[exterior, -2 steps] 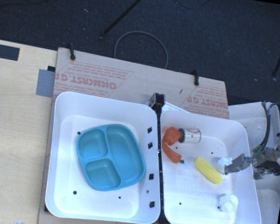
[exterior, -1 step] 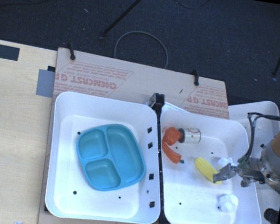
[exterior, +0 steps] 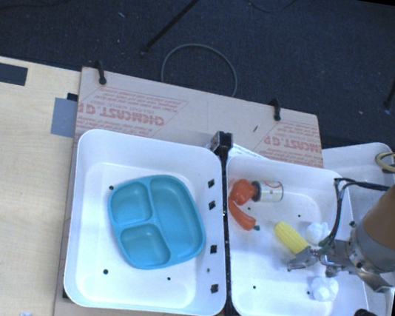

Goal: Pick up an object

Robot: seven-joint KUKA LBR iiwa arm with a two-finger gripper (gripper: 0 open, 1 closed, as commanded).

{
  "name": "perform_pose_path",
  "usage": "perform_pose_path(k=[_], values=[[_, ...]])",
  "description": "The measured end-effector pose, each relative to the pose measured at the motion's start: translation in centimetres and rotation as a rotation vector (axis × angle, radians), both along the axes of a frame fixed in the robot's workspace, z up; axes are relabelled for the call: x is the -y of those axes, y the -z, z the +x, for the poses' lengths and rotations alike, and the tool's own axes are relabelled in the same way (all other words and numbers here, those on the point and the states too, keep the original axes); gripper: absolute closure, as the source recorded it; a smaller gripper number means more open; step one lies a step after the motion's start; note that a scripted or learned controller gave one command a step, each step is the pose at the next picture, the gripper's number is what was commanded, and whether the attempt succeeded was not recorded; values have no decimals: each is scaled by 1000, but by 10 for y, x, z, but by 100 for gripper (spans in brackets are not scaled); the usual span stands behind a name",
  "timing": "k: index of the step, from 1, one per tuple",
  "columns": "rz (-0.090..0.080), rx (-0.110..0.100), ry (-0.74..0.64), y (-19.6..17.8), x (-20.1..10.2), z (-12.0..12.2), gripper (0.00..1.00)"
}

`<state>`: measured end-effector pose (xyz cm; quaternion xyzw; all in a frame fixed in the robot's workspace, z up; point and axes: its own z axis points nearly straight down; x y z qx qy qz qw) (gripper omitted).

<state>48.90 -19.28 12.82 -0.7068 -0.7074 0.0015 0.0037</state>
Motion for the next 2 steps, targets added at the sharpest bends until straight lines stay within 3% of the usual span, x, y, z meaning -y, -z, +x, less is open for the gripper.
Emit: perform_pose_path(k=[1, 2], values=[[-2, 5, 0, 42, -2, 0, 0], [-2, 8, 5, 29, 0, 1, 100]])
